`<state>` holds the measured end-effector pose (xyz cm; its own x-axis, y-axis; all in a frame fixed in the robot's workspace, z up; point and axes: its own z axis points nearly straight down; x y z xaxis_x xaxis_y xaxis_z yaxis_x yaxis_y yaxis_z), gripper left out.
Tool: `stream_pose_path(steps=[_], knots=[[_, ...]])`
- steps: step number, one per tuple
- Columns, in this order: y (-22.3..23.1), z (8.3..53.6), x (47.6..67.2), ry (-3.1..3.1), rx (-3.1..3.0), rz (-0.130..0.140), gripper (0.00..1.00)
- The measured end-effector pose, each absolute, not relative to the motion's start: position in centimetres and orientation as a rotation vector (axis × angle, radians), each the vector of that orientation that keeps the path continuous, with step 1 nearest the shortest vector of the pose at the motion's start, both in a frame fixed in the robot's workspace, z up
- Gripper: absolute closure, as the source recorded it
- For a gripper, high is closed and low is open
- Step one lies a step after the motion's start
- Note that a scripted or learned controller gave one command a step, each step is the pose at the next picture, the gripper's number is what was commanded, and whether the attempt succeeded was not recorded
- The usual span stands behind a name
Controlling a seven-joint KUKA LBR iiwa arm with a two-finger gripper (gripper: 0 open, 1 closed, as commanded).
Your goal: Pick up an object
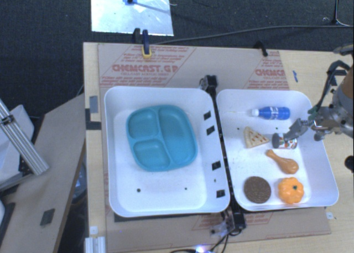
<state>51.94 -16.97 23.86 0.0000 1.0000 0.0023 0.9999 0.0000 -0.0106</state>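
Reaching into right bin from the right; nothing lifted yet, grasp and lift left. Teal tray alone in left bin. Claw low by small can, beside drumstick; spread or pinched: cannot tell. Drumstick long axis upper-left to lower-right, fat end lower-right.

**Bench surroundings**

We see a dark carpeted floor around the wooden bench. A reflective metal sheet lies beyond the bench's far edge. Brown printed cardboard covers the bench top. Lighting is even.
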Motion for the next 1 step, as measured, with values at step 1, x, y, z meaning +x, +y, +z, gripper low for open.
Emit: stream_pose_path(steps=[1], knots=[[-16.91, 24.51, 52.2, -2.226, -2.218, -0.001, 0.0]])
